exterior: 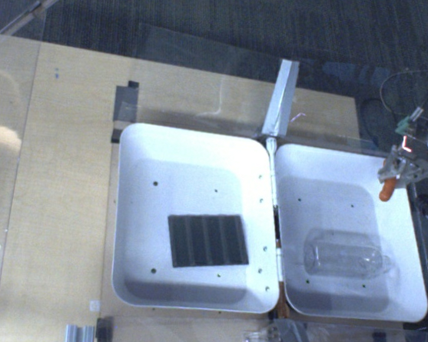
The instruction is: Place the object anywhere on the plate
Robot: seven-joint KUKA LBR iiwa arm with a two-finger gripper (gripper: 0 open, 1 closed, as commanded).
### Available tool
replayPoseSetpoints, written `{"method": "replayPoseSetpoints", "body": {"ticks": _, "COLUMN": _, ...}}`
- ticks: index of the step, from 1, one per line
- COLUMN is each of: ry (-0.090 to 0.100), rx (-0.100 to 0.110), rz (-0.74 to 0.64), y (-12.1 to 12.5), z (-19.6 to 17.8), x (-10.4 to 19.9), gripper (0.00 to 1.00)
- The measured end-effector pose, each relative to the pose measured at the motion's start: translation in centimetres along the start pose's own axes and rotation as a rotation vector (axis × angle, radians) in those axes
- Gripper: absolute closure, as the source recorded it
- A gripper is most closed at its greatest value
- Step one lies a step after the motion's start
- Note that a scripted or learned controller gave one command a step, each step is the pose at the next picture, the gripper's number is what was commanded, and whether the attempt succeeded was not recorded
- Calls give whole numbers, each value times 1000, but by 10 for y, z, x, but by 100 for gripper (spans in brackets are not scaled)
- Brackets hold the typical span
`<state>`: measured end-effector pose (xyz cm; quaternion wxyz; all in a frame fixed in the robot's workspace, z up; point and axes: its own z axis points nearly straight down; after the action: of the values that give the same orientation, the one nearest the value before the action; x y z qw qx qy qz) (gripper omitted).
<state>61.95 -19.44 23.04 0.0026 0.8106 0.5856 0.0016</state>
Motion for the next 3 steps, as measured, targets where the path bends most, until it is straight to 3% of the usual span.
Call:
{"method": "replayPoseSetpoints", "body": {"ticks": 1, "ry": 0, "rx": 0, "rz": 0, "y": 0, "z": 0, "x": 0, "gripper": 0}}
{"method": "replayPoseSetpoints", "body": {"ticks": 2, "ry": 2, "rx": 2, "rz": -141, "y": -58, "z": 59, "x": -11, "gripper": 0}}
{"method": "replayPoseSetpoints", "body": {"ticks": 3, "ry": 0, "rx": 3, "rz": 529, "y": -50, "z": 38, "x": 8, "gripper": 0}}
